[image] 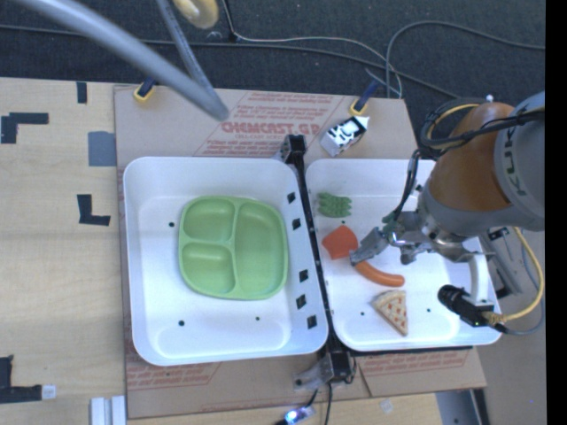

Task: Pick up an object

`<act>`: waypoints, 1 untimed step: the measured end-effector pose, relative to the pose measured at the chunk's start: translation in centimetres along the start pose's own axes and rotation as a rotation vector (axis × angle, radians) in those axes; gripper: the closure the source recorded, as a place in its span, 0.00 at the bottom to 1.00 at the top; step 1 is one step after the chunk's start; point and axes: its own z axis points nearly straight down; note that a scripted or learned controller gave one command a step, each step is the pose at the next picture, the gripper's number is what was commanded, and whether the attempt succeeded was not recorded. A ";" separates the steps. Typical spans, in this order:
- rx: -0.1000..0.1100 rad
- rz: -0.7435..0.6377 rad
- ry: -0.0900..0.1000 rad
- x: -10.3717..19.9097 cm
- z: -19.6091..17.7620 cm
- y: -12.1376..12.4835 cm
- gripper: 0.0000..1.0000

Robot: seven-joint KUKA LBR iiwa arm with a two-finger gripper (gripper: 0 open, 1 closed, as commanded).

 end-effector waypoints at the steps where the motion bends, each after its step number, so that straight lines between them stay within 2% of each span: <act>1: 0.001 0.000 0.000 0.3 6.4 0.2 0.00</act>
